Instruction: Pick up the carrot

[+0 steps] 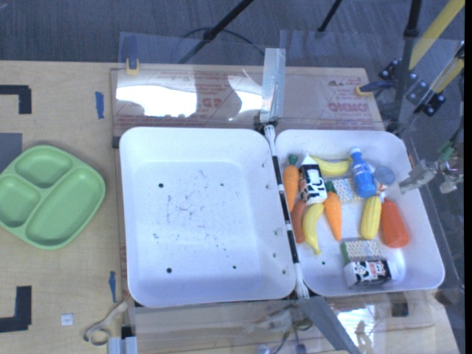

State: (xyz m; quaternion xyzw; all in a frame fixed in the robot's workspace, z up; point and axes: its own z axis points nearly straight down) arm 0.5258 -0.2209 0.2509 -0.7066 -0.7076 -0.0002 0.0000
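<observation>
Far left on the desk [59,94] sits a green plate [49,195] with three wells. Next comes the left bin [140,150], its floor scuffed with faint marks. The right bin [424,260] holds the clutter. Along its left wall stands a carrot [290,184], green top pointing away from the camera, with a milk carton [313,184] touching its right side. Just below lies a banana [314,226], and right of that a second carrot [333,214], tip toward the camera. Further right are a blue bottle [363,173], a yellow piece [371,217] and an orange-red piece [394,225]; a second carton [368,271] lies near the front.

My jaws [419,175] hover over the bin's right rim, and whether they are spread or pressed together I cannot tell at this size.

I judge the second carrot the easier pick: it has a little free space on its right, whereas the first is wedged between wall and carton. I should travel left, line the jaws across its narrow body, and drop between the banana and the yellow piece without nudging either. Both carrots lie well left of my jaws, with the bottle and yellow piece between.
</observation>
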